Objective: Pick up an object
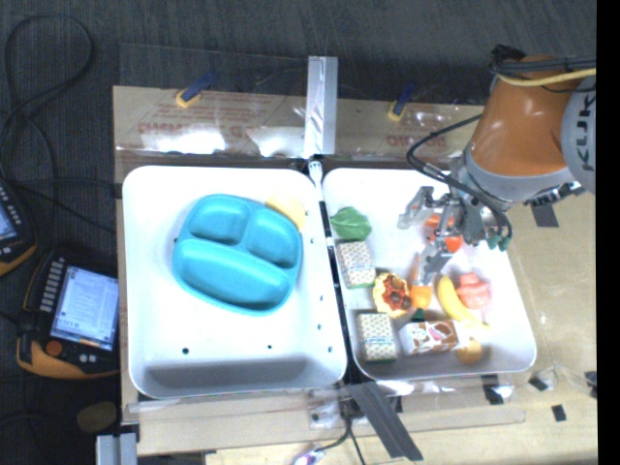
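Two white bins sit side by side on the surface [145, 124]. The left bin [155, 356] holds a blue divided tray [237, 252] lying at a slant, with a small yellow thing [288, 208] poking out just past its upper right corner, right against the wall between the bins.

The right bin [378, 187] is where all the small stuff lives (quite a pile along the lower half). A green object [351, 224] sits near the top left, and below it is a patterned packet [356, 263], then another similar packet [376, 336] further down. In the middle there's a red and yellow lumpy item [392, 293], a small orange piece [420, 296] touching it, a banana [451, 299] just to the right, and a pinkish-red object [473, 290] beside the banana. A brown and white carton [429, 336] lies near the bottom edge, with something orange-yellow [469, 352] tucked at its right end.

The arm comes in from the right, orange band up top, and the gripper [438, 248] hangs over the upper middle of the right bin, just above the orange piece and the banana. Its fingers look spread apart with nothing between them, so nothing is picked up.
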Controlling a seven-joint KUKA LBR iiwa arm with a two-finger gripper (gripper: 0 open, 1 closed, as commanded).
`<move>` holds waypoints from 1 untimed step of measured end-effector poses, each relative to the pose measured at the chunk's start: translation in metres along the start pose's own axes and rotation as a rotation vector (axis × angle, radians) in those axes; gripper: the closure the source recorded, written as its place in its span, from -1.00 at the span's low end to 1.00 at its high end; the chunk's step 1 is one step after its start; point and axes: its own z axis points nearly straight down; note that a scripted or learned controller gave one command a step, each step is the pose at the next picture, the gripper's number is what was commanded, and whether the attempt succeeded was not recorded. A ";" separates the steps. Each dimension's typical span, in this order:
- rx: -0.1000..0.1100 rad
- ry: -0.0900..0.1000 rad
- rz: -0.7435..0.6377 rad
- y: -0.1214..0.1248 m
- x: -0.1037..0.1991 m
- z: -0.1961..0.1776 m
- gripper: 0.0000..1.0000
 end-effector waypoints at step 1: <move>0.001 0.002 0.500 -0.019 0.035 0.093 -1.00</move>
